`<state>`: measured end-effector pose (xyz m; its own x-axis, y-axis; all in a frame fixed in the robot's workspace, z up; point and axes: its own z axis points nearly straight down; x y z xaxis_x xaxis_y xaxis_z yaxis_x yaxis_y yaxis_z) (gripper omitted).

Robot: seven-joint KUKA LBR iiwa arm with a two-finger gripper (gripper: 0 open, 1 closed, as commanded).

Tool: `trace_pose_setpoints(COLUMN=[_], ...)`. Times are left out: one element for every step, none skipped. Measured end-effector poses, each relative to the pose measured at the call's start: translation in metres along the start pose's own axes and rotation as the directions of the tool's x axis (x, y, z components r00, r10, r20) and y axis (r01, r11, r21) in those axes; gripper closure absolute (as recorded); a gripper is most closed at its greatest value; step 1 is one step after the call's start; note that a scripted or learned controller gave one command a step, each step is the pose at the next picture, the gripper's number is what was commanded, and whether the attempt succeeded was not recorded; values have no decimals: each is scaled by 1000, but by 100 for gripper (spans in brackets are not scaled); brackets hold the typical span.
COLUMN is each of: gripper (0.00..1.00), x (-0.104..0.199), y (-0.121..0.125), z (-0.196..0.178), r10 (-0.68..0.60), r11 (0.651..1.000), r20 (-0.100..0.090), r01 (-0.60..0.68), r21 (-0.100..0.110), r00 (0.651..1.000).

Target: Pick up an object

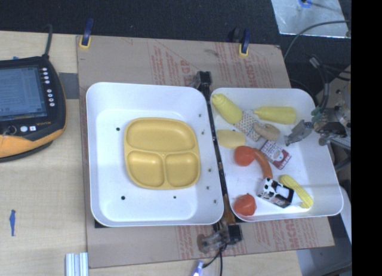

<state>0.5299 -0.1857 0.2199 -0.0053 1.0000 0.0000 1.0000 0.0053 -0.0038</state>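
Left bin (101,149): yellow divided plate (162,152) centred, bare white margin all round. Right bin (322,167): crowded along its left half, freer near the right rim. Corn cob (227,108), long axis slanting toward the top-left corner. Gripper (296,134) at the right rim, finger spread unclear.

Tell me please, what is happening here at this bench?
A robot arm reaches in from the right, and its gripper hangs over the right bin and holds nothing. That bin contains small toy foods, among them two tomatoes, a sausage, yellow corn and a black and white cow. The left bin contains a yellow divided plate. No object is picked up yet.
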Motion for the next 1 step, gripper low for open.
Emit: trace_pose_setpoints(gripper=[0], x=[51], y=[-11], z=[108], r10=[-2], r11=[1000], r20=[0], r01=[2], r21=[2], r00=[1000])
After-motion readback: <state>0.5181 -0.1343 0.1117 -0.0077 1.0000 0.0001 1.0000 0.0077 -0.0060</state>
